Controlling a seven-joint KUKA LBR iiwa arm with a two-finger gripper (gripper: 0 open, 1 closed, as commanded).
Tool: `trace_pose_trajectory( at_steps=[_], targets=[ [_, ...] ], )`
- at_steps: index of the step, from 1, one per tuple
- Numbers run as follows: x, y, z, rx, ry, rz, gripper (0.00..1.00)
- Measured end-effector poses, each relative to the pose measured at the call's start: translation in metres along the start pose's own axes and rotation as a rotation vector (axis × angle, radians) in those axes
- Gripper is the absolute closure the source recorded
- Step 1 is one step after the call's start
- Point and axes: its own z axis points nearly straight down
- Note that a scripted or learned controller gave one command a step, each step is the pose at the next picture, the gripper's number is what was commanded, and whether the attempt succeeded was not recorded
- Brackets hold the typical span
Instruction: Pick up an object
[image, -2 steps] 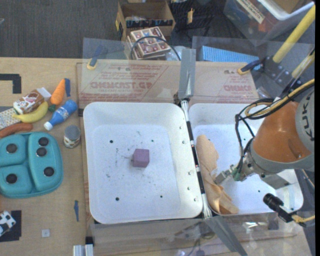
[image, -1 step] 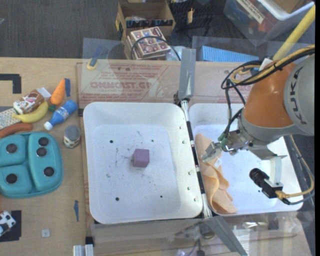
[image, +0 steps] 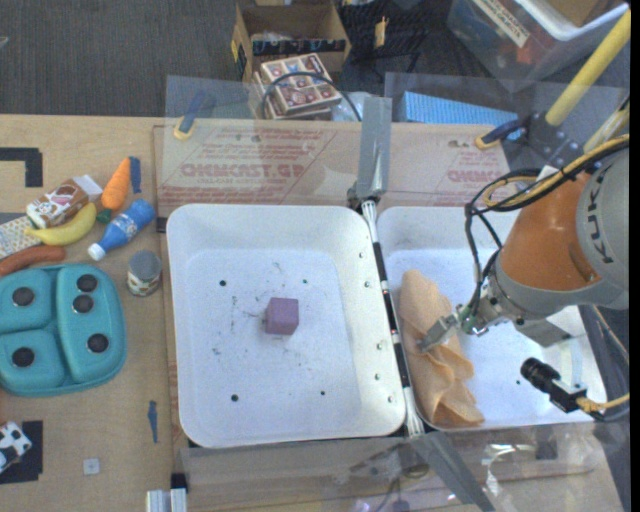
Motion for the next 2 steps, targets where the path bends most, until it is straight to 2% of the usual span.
trace_pose_trajectory(
  at_steps=[1, 2],
  targets=[
    [-0.013, 0.026, 0.0, 0.0, -0.004, 0.457, 0.0],
    [-0.019, 0.053, 0.0, 0.0, -0.006, 0.339, 0.0]
  ],
)
